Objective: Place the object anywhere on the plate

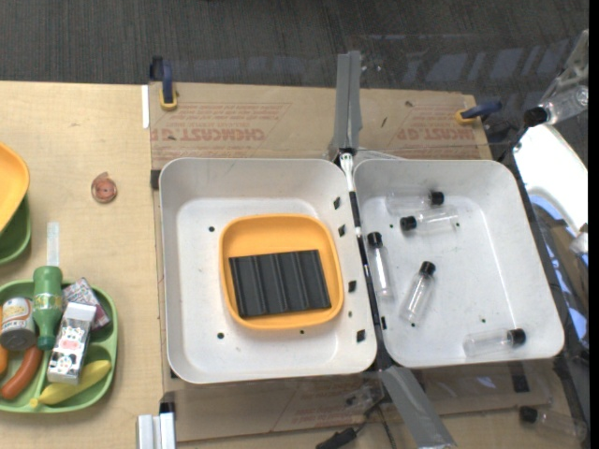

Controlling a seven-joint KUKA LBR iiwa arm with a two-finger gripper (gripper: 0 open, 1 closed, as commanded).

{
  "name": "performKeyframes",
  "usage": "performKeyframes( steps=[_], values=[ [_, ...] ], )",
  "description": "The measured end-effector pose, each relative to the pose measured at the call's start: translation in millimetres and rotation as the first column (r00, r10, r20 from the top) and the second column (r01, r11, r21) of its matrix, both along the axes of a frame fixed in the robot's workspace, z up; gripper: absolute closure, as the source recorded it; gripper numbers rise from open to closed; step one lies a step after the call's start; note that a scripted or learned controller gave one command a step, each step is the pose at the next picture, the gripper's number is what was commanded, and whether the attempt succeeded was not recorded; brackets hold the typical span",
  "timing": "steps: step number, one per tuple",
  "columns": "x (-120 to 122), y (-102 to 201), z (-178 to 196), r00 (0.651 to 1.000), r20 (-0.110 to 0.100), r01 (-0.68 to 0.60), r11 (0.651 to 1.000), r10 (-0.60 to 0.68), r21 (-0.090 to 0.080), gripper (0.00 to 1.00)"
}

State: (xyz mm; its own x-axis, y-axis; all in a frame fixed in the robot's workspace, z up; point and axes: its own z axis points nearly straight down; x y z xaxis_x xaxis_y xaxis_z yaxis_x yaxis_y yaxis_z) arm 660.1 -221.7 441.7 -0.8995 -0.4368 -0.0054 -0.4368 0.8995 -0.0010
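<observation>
Looking down on the table, I have the two white bins side by side. The left bin (pixel 187 251) carries the orange plate (pixel 281 235), and a black ribbed slab (pixel 281 283) lies flat on it, wholly inside the rim. Its long axis runs across the view with a slight tilt, and its ridges run crosswise.

If that slab is the object, I judge the placing already done. I can't be sure of that, because the right bin (pixel 524 241) holds five clear vials with black caps, and any of them could be the next pick. One vial (pixel 377 267) lies along the bin's left wall, just beside the divider. Another vial (pixel 417 293) sits near the middle, tilted, with its cap towards the top. One lone vial (pixel 491 342) lies at the lower right corner.

I cannot tell whether the gripper is spread or pressed together. The arm comes in from the right, so the vials lie nearer its side. The plate is further left, beyond the divider, so any carry has to run right to left.
</observation>
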Motion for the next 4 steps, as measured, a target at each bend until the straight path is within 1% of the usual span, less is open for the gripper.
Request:
performKeyframes(
  steps=[1, 2, 3, 4],
  values=[
    [-0.2, 0.0, -1.8, 0.936, 0.000, -0.352, 0.936, 0.352, -0.001, 1.00],
    [-0.1, 0.2, 0.4, 0.814, 0.001, -0.581, 0.814, 0.581, -0.002, 1.00],
    [-0.1, 0.4, -0.4, 0.556, 0.000, -0.831, 0.556, 0.831, -0.002, 1.00],
    [-0.2, 0.5, -0.5, 0.235, 0.000, -0.972, 0.235, 0.972, -0.003, 1.00]
  ],
)
